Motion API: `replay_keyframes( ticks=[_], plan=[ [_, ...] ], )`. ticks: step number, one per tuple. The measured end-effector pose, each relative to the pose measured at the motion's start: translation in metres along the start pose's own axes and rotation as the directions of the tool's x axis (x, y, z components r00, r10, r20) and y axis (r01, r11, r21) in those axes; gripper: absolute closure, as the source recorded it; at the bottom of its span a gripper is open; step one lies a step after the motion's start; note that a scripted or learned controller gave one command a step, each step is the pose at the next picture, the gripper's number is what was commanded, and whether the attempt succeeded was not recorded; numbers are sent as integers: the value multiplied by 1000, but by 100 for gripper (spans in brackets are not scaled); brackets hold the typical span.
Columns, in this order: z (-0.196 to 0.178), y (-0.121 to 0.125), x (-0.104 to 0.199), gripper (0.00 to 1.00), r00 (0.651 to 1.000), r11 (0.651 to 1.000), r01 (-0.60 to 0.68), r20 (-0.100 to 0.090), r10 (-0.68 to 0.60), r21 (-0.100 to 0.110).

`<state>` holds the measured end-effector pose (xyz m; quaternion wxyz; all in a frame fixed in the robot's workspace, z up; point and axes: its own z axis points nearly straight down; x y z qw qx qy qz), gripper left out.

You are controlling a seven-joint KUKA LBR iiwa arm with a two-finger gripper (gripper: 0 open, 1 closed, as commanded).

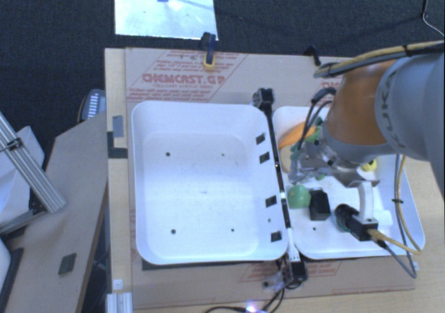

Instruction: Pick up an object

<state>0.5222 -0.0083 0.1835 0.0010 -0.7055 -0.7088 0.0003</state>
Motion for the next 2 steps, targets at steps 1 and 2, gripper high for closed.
replay_keyframes(
  ticks=[1, 2],
  plan=[
    [-44, 38, 29, 100, 1000, 1000, 2, 1, -2, -7],
    [-2, -40, -30, 100, 1000, 1000, -10, 1, 10, 5]
  ],
)
